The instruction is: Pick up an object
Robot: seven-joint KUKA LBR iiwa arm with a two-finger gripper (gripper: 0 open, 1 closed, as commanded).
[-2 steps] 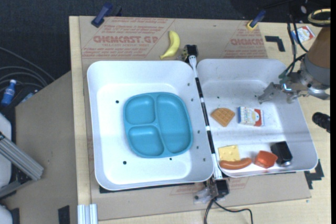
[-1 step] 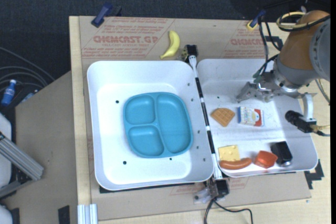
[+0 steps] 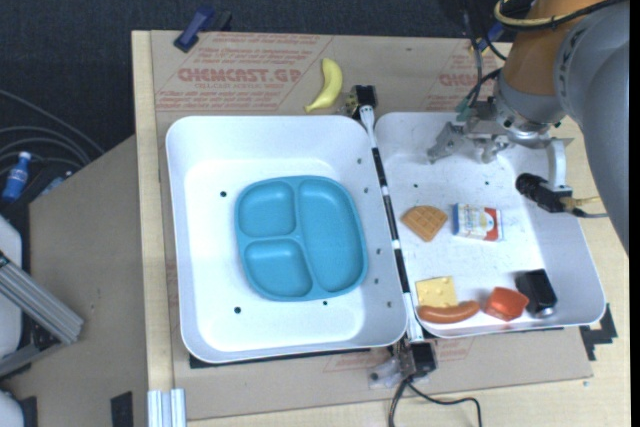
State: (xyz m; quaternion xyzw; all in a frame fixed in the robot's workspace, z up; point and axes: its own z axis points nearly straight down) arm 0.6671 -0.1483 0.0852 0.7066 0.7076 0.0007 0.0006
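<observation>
A pale wooden bench [image 3: 150,245] topped with a printed brown cardboard sheet [image 3: 250,70] stands on dark blue carpet, and two shallow white plastic bins sit on it side by side. The left bin [image 3: 200,155] holds a light blue divided plastic tray [image 3: 300,237] with three compartments, lying near its middle. Just beyond that bin's far rim, at about twelve o'clock from the tray, a yellow toy banana [image 3: 326,85] lies on the cardboard, and farther toward eleven o'clock a small dark blue clip-like object [image 3: 193,29] rests at the bench's edge.

The right bin [image 3: 570,245] carries the graspable pieces. Near its centre lies a tan waffle-like piece [image 3: 425,222], and just beside it at three o'clock a small white packet with blue and red print [image 3: 475,222]. Along the near rim, from left to right, sit a pale yellow cheese-like wedge [image 3: 435,291], a brownish-orange toy sausage [image 3: 449,313] touching it, a red-orange block [image 3: 507,304] and a black rectangular block [image 3: 536,291].

The grey arm with its orange band [image 3: 545,40] reaches in from the right, its two-finger gripper [image 3: 470,144] hanging over the far end of the right bin, at about one o'clock from the waffle and well apart from every piece. Its jaws look spread wide, with nothing between them.
</observation>
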